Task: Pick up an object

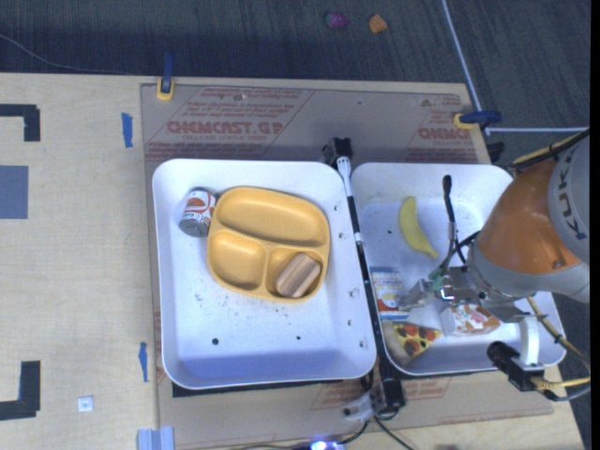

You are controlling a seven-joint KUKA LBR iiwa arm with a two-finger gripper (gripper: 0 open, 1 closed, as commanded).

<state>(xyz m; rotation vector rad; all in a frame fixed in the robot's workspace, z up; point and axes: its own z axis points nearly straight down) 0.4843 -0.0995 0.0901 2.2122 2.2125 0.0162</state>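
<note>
My gripper point(434, 289) hangs low over the middle of the right bin point(375, 190), below the orange wrist band. A yellow banana point(415, 225) lies just up and left of it. A small white carton with blue print point(384, 285) sits right beside it on the left. A toy pizza slice point(412, 337) lies at the bin's front left. A white packet with red print point(473, 322) lies partly under the wrist. Nothing shows between the fingers.
The left bin point(178, 279) holds a yellow divided tray point(267, 216) with a brown bun point(297, 274) in one compartment, and a small can point(196, 211) beside the tray. A thin black rod point(448, 200) stands near the banana.
</note>
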